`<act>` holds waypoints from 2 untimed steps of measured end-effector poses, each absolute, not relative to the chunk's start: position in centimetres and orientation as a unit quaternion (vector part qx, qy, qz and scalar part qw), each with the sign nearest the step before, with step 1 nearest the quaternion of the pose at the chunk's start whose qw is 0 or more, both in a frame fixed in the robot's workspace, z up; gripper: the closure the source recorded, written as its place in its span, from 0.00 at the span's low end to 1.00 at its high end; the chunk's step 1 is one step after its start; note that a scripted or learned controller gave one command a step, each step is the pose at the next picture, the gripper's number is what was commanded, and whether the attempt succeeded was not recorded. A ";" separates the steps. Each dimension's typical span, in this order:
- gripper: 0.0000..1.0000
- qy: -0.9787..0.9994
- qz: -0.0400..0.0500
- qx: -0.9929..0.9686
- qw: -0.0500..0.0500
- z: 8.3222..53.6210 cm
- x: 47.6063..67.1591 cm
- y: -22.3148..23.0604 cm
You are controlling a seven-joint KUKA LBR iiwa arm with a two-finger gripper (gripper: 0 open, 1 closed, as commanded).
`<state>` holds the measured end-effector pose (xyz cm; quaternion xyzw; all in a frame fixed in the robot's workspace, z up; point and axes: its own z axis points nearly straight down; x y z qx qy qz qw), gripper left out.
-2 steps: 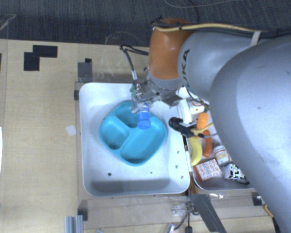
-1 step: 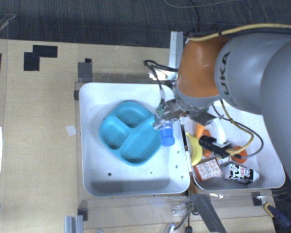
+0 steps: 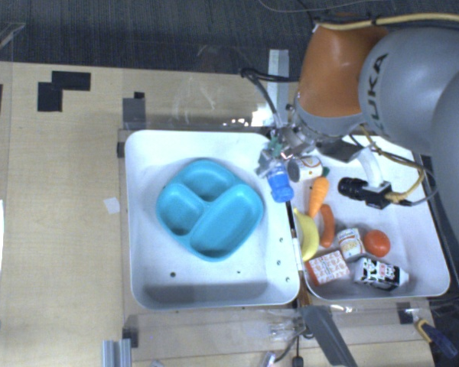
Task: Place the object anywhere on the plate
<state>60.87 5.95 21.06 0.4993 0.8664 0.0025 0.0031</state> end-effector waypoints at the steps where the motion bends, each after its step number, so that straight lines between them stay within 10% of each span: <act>1: 1.00 0.905 0.002 0.425 0.003 18.6 62.9 7.2; 2: 1.00 0.950 0.003 0.311 0.004 21.8 62.7 10.2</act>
